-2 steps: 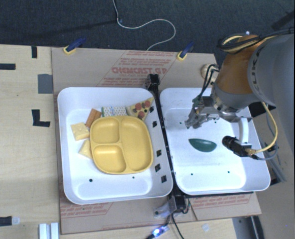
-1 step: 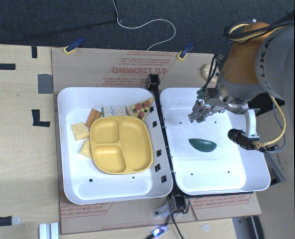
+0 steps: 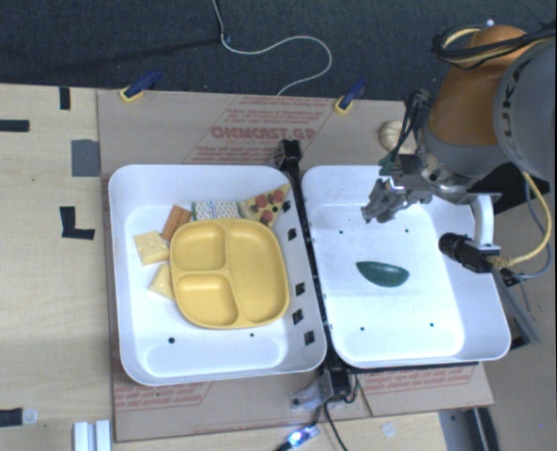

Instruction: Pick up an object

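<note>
Lying w/ long axis left-right, green object (image 3: pixel 383 273); gripper (image 3: pixel 379 209) above, grip state unclear.

A robotics lab: taped bench (image 3: pixel 34 252), cabled robot arm (image 3: pixel 503 92).

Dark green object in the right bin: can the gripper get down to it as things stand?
Probably yes. The dark green object lies alone on the right bin floor, away from the walls, and the gripper hovers just beyond it.
</note>
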### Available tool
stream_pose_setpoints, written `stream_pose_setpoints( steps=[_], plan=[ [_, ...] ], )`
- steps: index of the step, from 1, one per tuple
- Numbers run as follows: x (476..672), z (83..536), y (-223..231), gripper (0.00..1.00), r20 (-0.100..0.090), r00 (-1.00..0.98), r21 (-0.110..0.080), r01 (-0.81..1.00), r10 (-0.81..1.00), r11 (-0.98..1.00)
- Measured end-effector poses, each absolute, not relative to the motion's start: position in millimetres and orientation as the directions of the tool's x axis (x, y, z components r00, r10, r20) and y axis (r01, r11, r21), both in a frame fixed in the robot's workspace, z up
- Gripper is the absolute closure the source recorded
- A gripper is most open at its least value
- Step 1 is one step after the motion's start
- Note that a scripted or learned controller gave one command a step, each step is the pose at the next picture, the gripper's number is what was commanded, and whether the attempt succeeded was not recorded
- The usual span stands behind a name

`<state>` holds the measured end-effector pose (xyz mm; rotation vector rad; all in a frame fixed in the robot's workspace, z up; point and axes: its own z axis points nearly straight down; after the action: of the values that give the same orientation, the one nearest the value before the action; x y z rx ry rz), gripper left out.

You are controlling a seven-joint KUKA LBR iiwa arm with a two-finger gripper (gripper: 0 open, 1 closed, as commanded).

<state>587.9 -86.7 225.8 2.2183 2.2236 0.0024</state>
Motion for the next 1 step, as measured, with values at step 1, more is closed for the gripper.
stream_pose_setpoints(
  steps=[1],
  plan=[
    [611.5, 220.6, -68.7, 1.0, 0.001, -0.004, 0.0, 1.0, 1.0, 0.004]
  ],
)
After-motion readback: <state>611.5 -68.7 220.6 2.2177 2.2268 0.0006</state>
